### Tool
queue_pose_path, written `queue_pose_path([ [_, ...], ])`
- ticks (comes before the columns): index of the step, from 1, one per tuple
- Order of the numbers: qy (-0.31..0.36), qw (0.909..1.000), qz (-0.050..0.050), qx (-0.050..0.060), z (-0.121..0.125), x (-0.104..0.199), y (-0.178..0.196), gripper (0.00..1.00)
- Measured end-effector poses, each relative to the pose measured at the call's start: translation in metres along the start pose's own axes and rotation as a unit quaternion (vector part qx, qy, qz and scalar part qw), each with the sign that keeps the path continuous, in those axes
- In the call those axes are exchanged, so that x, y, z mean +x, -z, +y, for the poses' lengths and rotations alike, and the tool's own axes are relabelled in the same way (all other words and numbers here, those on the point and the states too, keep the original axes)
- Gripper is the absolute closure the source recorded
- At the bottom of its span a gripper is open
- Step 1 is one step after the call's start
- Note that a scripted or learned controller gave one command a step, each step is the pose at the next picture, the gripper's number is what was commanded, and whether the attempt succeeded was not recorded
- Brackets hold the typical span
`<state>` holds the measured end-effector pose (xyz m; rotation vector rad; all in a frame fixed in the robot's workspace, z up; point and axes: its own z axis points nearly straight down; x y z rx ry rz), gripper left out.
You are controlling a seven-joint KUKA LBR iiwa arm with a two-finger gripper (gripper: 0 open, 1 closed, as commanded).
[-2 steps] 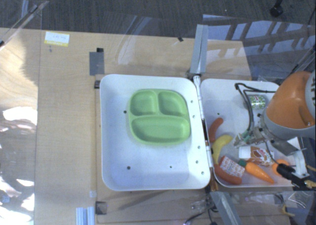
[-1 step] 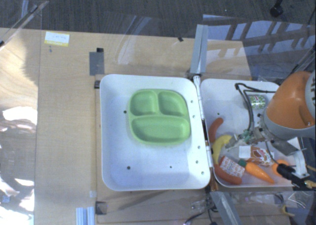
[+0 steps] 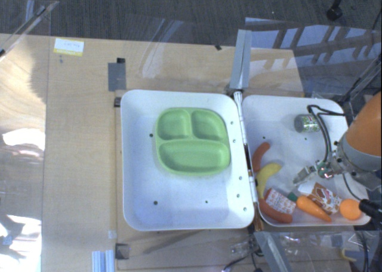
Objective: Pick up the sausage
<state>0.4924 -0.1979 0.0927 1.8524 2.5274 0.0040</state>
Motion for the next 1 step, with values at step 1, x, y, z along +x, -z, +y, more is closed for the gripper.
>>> queue_pose_path([
  [1, 0.224, 0.9747, 0.001, -0.001, 0.0296, 0.0882, 0.0151, 0.0],
])
